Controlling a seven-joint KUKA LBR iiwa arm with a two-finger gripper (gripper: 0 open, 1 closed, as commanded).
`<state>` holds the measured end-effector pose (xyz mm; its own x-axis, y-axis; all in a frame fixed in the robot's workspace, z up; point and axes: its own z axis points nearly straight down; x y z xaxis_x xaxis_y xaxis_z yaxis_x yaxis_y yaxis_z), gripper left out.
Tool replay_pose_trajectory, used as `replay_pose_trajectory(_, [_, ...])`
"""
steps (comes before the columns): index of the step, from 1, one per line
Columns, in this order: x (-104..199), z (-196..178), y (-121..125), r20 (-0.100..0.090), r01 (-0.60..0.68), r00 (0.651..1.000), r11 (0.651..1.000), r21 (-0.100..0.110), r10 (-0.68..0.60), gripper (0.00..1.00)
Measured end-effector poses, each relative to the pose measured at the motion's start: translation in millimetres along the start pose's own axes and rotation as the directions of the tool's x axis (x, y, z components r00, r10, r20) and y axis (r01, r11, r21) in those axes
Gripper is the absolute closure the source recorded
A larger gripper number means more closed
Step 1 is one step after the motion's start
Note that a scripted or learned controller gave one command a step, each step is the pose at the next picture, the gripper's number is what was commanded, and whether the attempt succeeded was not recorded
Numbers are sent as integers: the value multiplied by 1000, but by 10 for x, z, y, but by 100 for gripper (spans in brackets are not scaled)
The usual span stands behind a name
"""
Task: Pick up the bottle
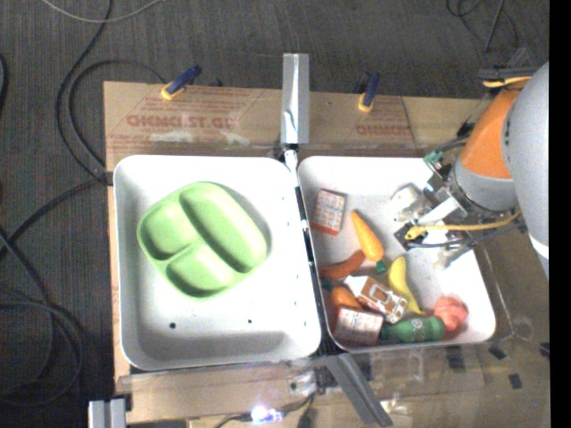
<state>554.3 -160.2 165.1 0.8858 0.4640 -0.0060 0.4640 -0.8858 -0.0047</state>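
A dark green bottle (415, 329) lies on its side along the near wall of the right bin (464, 266). It is wedged between a pink-red fruit (452, 311) and a brown-labelled can (358, 325). My gripper (412, 216) hangs over the far right part of that bin, well behind the bottle and not touching it. Nothing shows in its grasp. The grey arm with its orange band (489, 145) comes in from the right edge.
The right bin also holds a small printed carton (328, 210), an orange carrot (367, 235), a sausage (343, 265), a banana (402, 283) and a red-and-white box (382, 298). A green divided plate (203, 237) sits in the left bin (268, 328).
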Motion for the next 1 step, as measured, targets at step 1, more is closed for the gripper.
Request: replay_pose_trajectory(1, [119, 767, 622, -9, -202, 979, 979, -3, 202, 0])
